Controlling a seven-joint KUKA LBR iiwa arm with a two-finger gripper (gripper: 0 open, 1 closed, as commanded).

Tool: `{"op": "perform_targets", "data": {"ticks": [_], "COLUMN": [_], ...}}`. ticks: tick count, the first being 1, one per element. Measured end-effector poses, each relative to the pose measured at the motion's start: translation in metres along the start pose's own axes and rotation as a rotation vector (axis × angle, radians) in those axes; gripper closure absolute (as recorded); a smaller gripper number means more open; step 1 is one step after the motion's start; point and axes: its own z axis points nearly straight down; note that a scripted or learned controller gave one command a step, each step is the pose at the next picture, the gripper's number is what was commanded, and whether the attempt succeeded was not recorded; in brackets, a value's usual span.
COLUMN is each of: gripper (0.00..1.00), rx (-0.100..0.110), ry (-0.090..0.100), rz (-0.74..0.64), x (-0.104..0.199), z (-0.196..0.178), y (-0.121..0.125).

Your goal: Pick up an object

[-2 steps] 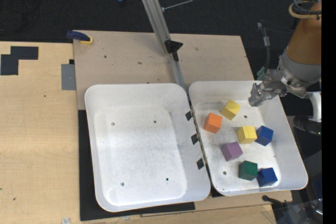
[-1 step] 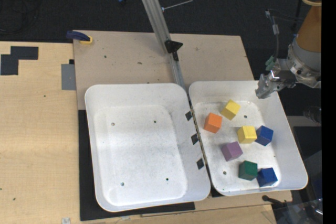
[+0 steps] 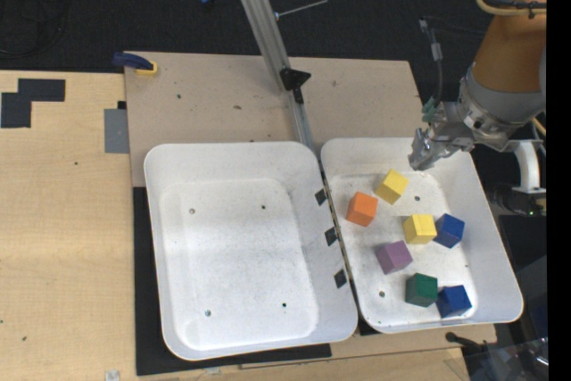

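Note:
The right bin [image 3: 500, 299] holds several small blocks: a yellow one [image 3: 391, 186], an orange one [image 3: 361, 209], another yellow one [image 3: 418, 228], a blue one [image 3: 449, 229], a purple one [image 3: 393, 256], a green one [image 3: 421, 290] and a second blue one [image 3: 454, 301]. My gripper [image 3: 421, 158] hangs over the bin's far part, just up and to the right of the first yellow block, with nothing seen between its fingers. The arm comes in from the right.
The left bin [image 3: 178, 174] lies beside the right one, with black clips along the shared rim. A slanted aluminium rail [image 3: 263, 22] rises behind the bins. A blue and yellow clamp [image 3: 134, 62] sits at the board's far left corner.

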Motion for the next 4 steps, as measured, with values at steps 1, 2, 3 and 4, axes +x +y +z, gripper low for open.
{"op": "perform_targets", "data": {"ticks": [1, 2, 3, 4], "gripper": [1.00, 1.00, 1.00, 1.00], "rx": [0.000, 0.002, -0.001, -0.002], "ry": [0.000, 0.001, 0.000, 0.000], "rz": [0.000, -0.001, -0.001, 0.000], "x": [0.042, 0.099, 0.151, 0.202], "z": [0.003, 0.017, 0.013, 0.011], "y": [0.006, 0.018, 0.021, 0.031]}}
